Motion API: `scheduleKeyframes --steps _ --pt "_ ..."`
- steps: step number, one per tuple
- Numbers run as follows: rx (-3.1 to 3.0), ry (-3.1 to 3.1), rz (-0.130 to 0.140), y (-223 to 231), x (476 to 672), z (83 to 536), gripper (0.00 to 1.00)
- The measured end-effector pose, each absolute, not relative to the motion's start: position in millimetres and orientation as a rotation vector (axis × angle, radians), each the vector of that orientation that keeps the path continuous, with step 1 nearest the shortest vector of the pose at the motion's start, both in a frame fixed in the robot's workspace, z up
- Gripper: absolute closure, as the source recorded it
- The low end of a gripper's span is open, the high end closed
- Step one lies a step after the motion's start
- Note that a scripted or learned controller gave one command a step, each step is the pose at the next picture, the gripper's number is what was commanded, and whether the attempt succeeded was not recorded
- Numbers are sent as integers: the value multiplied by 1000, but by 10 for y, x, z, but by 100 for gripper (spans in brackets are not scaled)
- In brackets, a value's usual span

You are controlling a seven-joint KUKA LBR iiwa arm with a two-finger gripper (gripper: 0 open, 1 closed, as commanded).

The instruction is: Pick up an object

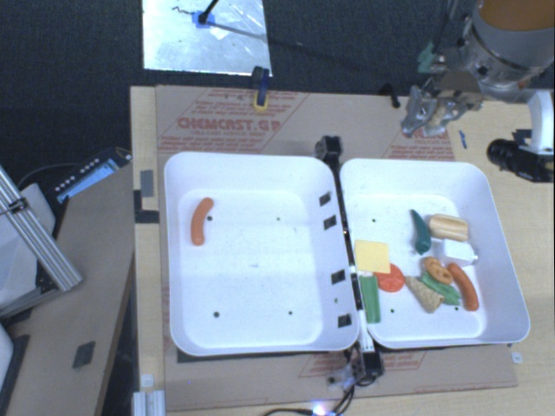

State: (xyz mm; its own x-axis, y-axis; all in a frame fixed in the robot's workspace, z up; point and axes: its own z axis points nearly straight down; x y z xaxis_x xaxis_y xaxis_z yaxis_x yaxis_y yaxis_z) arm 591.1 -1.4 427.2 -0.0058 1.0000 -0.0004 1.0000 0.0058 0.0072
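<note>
Nearest the camera, the front rims of 2 white bins are seen side by side on the surface (243,111), joined along a black centre divider (338,232), which serves as the landmark below. Left of the divider, the left bin (182,319) is occupied by 1 orange sausage (201,221), lying well apart from the divider near the bin's far-left wall. Right of the divider, the right bin (499,319) is occupied by a cluster of food items. A yellow cheese slice (373,256) is found just beside the divider, with a green strip (370,297) in front of it and a red tomato slice (392,278) touching both. Further right of the divider are seen a dark green pepper (420,230), a bread roll (448,227), a white piece (458,251), a pretzel (436,272), a tan wedge (425,294) and a second sausage (464,286) near the bin's right wall.

Behind the right bin, and right of the divider's far end, the tool (431,115) is held above the brown board, outside both bins. Nothing is seen between its fingers; how far they are parted cannot be told.
</note>
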Motion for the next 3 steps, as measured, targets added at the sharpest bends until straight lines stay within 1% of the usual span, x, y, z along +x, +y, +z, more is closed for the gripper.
scheduleKeyframes --steps 1,2,3 --pt "2212 2224 7 -11 6232 4478 100" --pt "2211 2223 8 -11 6572 4851 100" --pt "2212 2223 6 -24 6689 5115 100"
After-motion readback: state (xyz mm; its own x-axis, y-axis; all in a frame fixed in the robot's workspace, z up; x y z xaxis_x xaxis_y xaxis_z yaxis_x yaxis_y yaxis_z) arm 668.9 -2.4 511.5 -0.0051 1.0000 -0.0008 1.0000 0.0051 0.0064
